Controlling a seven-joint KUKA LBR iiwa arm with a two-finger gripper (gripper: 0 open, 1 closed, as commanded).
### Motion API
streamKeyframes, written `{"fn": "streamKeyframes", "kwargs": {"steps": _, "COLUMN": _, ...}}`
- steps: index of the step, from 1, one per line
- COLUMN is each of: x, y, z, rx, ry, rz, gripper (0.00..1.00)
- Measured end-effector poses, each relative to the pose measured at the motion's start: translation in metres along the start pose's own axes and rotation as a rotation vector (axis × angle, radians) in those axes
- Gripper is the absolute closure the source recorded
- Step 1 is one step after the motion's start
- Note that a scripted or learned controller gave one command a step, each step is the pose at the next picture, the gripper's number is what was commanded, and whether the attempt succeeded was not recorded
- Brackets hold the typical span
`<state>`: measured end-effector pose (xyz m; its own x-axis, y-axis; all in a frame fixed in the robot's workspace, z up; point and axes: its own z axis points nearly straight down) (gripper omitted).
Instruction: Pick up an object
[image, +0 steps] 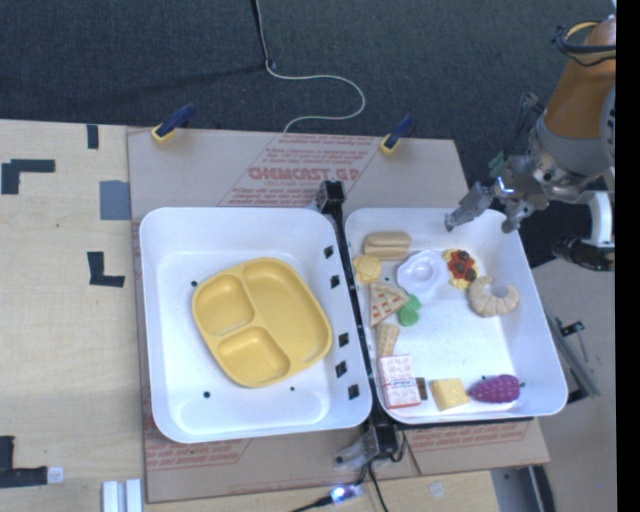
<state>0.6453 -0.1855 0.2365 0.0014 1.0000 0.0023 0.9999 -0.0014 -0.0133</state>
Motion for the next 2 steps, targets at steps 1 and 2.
{"fn": "streamKeyframes", "kwargs": {"steps": 1, "x": 0.001, "y": 0.002, "z": -0.007, "rx": -0.01, "ry": -0.002, "rz": -0.003, "gripper": 0.0}}
{"fn": "streamKeyframes", "kwargs": {"steps": 2, "x": 0.0, "y": -0.006, "z": 0.043, "rx": -0.006, "ry": -0.002, "rz": -0.003, "gripper": 0.0}}
